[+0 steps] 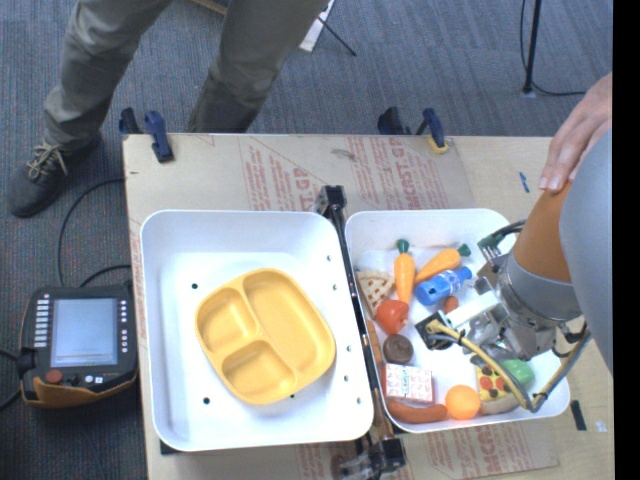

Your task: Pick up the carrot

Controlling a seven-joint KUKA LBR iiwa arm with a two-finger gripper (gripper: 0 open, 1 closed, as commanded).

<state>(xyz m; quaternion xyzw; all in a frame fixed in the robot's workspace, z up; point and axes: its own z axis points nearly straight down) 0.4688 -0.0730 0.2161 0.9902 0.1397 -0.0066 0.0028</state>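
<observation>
Two orange carrots lie in the right bin (430,222). One carrot (404,274) stands lengthwise with its green top pointing to the far side. The other carrot (439,263) lies slanted beside it, just above a blue bottle (441,287). My gripper (497,324) hangs low over the right half of this bin, to the right of both carrots and past the blue bottle. Nothing orange shows at the gripper.
The right bin also holds a waffle piece (375,289), a red tomato (392,315), a brown donut (398,348), a pink box (408,381), a sausage (416,412), an orange (461,401) and a pizza slice (492,383). A yellow divided plate (264,334) lies in the left bin (170,268). A person's hand (572,143) reaches in above the arm.
</observation>
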